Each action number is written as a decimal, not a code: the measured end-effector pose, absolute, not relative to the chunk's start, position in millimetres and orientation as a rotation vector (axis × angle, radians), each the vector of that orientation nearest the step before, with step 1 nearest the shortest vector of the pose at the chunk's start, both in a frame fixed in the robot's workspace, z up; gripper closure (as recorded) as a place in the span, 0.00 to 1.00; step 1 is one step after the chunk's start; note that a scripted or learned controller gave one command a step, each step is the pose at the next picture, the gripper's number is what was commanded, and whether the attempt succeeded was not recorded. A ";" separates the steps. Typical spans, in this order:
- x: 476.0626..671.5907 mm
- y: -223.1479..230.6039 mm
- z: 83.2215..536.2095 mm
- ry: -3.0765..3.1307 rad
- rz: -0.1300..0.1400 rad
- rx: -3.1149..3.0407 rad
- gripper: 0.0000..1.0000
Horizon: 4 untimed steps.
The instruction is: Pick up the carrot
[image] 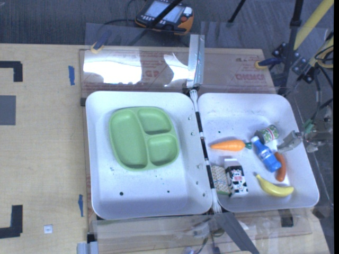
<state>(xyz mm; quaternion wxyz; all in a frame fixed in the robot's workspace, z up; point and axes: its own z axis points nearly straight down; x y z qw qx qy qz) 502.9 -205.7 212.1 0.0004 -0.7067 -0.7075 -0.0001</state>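
your carrot lies in the right bin near its left wall, long axis pointing across toward the tool at the right rim.

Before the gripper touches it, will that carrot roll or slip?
Probably. The carrot looks smooth and rounded, lying on its side, so a nudge may roll it on the bin. Its taper could let fingers slide toward the thin end. It looks stiff, likely a plastic toy.

red print on clear panel, mirrored, too blurred to read
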 end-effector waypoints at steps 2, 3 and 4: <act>596.3 -97.5 87.3 -2.556 -0.007 -1.839 0.00; 597.9 -97.1 98.8 -2.559 -0.013 -1.842 1.00; 640.3 -87.0 217.5 -2.468 -0.002 -1.949 1.00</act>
